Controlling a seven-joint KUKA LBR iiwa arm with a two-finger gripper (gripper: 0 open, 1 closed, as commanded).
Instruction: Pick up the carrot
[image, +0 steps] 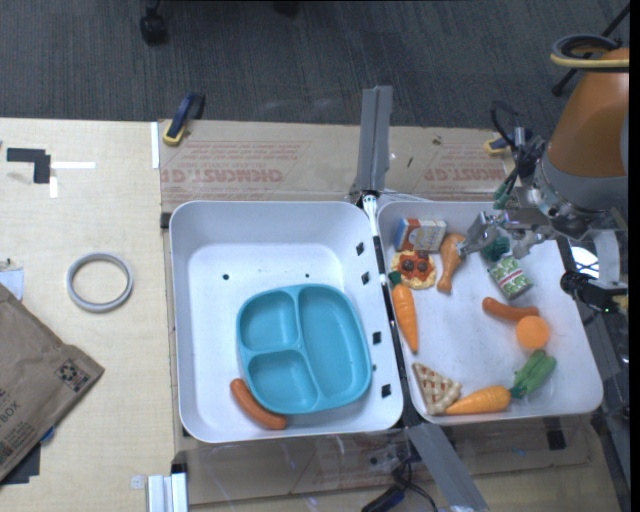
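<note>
The gripper (487, 237) is seen over the back of the right bin (578, 395); how far it is open cannot be told. The carrot (404, 316) lies against that bin's left wall, apart from the gripper. A blue divided plate (303, 347) and a sausage (258, 405) are held in the left bin (200, 300).

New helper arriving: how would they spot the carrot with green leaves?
Look in the right bin, along its near edge. The carrot lies beside the waffle, tip toward it. Alone among the orange pieces, it ends in green leaves.
</note>
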